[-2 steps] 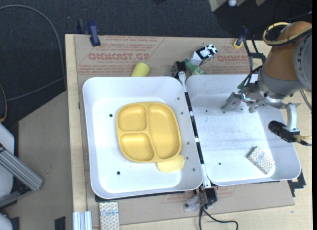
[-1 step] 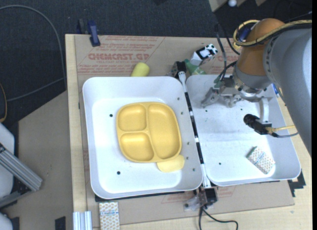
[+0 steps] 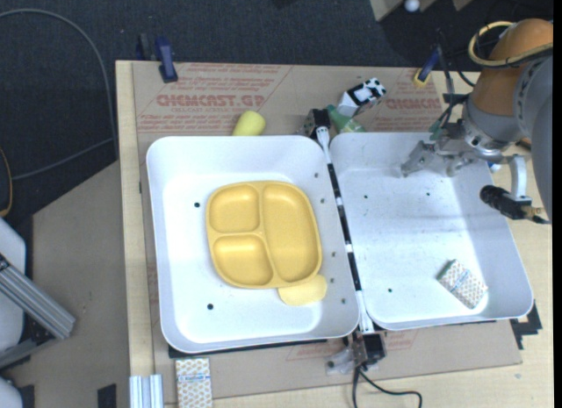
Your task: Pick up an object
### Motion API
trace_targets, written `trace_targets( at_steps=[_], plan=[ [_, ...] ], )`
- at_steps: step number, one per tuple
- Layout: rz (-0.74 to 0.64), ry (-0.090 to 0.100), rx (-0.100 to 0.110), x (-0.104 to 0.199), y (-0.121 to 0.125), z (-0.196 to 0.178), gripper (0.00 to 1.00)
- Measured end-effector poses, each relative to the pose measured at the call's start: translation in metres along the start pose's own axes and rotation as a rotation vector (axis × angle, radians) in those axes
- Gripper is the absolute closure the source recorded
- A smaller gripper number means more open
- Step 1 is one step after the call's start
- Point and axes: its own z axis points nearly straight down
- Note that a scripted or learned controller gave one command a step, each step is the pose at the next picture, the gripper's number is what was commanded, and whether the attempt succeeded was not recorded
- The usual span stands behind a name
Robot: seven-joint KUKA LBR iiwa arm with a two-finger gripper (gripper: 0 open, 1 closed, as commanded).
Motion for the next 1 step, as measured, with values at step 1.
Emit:
trace_targets(
  at_steps=[1],
  plan=[
    [-0.003, 0.004, 0.0, 0.0662, -0.0626, -0.0788, 0.0]
  ],
)
